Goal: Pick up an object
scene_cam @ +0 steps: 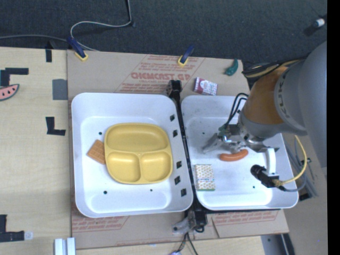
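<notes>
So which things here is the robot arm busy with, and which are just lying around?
Part of the job:
gripper
orange sausage
right bin

Just lying about:
yellow divided plate
brown cracker
patterned packet
small red packet
left bin

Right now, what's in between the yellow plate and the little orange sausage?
In the camera view, the black divider where the two bins meet lies between the yellow plate and the orange sausage, then bare white bin floor.
</notes>
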Robot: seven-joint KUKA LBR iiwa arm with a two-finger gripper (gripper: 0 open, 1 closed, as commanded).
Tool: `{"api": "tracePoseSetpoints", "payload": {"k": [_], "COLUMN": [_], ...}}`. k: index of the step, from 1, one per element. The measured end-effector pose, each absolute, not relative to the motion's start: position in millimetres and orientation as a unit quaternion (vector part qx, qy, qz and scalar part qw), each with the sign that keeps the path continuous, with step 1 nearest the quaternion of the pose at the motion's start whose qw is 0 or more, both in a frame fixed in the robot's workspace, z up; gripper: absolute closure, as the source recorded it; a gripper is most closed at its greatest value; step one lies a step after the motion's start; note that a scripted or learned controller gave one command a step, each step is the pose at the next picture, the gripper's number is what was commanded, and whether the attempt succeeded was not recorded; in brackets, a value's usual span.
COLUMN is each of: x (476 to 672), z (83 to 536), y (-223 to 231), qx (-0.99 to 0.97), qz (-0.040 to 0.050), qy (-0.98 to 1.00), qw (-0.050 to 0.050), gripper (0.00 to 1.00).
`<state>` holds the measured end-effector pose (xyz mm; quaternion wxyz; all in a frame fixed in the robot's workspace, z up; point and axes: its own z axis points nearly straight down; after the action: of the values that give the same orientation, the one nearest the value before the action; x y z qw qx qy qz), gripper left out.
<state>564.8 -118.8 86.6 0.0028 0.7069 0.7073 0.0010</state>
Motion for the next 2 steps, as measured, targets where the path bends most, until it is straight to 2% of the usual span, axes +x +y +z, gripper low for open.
{"api": "tracePoseSetpoints", "payload": {"k": [1, 2], "x": [602.3, 559.2], "z": [86, 86], "y": [-111, -99], "qx": [0.707, 0.707], "qz": [0.0011, 0.0007], "qy": [0.708, 0.707], "qw": [0.002, 0.002], "gripper": [0.00, 0.00]}}
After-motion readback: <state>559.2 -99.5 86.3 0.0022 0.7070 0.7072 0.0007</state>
